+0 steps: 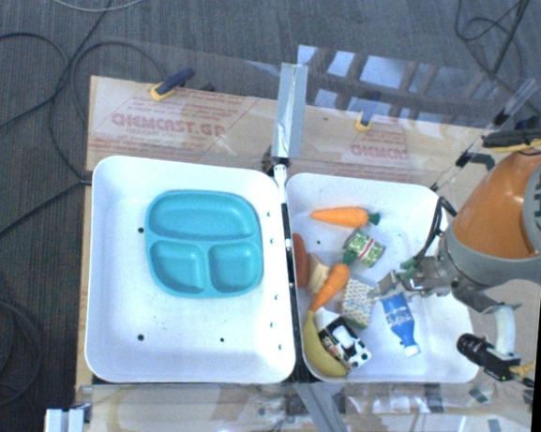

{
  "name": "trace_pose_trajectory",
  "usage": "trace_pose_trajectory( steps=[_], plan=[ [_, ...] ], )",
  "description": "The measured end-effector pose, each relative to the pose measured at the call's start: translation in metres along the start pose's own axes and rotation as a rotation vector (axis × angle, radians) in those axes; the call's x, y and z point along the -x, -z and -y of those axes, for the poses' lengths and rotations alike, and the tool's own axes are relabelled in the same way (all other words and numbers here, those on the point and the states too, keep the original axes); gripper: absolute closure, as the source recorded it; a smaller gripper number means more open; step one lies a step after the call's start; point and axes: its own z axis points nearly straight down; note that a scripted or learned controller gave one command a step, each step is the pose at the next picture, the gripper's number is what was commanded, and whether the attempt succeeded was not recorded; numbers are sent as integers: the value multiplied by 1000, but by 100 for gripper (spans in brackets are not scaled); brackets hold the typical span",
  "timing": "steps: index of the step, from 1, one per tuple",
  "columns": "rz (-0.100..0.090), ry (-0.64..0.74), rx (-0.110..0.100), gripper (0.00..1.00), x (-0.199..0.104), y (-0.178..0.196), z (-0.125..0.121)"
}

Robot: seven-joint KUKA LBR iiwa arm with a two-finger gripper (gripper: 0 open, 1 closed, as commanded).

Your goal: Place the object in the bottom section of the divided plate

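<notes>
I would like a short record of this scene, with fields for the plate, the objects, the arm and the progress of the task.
left bin: holds the blue divided plate, with nothing on it
right bin: two carrots, a green can, a blue bottle, a banana, a black-and-white toy, other small items
arm: reaches in from the right, over the right bin
tool: low above the blue bottle; nothing seen between its fingers
task progress: no object placed on the plate yet
</notes>
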Motion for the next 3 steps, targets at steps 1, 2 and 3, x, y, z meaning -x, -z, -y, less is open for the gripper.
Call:
trace_pose_trajectory(
  steps=[1, 2, 3],
  plan=[
    [2, 81, -1, 100, -70, 23, -48],
    [6, 265, 0, 100, -168, 137, -109],
    [8, 284, -1, 100, -228, 131, -173]
  ],
)
